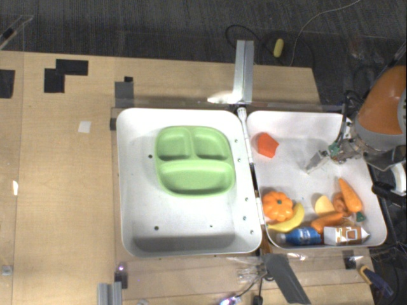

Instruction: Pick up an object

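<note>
Nearest the lens: front edge of the right bin (pixel 381 230), where a blue bottle (pixel 301 236) lies on its side just beside a small white carton (pixel 345 235), both against the front wall. Right behind them, a yellow banana (pixel 289 220) curls under an orange pumpkin (pixel 278 205), touching it. To the right of that, a pale yellow wedge (pixel 324 204), an orange carrot (pixel 350 195) lying at a slant, and another orange piece (pixel 327 220) beneath the wedge; these are packed close, contact between them hard to separate.

An orange-red block (pixel 267 145) sits alone in the back-left part of the same bin, well apart from the front cluster.

Pincer (pixel 316 162) hangs over the middle-right of the right bin, coming in from the right under the grey-and-orange arm (pixel 385 109). It points down-left toward bare white floor between the block and the front cluster. Nothing visible between its fingers. Whether the fingers are apart or together: cannot tell at this resolution.

Left bin (pixel 127 189) holds a green divided tray (pixel 193 159), three compartments, lying flat near the centre and toward the back.

Both bins sit side by side on the tan table (pixel 57 170), a metal post (pixel 244 68) standing at the back where they meet. Black marks on the table's far-left corner.
</note>
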Controlling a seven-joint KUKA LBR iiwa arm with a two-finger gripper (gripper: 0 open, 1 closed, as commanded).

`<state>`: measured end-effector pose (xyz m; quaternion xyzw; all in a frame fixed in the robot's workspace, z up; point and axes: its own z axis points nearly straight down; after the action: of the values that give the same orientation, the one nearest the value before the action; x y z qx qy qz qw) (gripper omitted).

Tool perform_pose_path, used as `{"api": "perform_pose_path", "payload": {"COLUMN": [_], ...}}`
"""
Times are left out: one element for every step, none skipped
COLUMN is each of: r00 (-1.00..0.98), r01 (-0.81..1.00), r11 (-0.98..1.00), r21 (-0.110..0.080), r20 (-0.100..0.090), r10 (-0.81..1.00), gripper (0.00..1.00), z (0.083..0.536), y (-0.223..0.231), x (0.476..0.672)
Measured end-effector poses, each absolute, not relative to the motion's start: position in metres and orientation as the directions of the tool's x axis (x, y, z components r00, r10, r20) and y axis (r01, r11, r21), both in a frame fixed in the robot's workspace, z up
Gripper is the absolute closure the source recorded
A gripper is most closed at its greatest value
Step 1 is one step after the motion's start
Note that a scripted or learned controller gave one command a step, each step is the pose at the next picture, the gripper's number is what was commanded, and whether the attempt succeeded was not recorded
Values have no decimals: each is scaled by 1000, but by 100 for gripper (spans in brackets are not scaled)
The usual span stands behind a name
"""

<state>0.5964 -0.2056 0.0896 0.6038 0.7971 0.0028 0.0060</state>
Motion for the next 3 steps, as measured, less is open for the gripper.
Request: {"api": "perform_pose_path", "payload": {"r00": [-276, -389, -312], "r01": [961, 921, 950], "r11": [276, 389, 312], "r21": [9, 12, 11], "r20": [-3, -6, -5], "r10": [961, 921, 950], "gripper": [0, 0, 0], "z": [153, 90, 89], "y": [-142, -99, -90], "x": [635, 608, 650]}}
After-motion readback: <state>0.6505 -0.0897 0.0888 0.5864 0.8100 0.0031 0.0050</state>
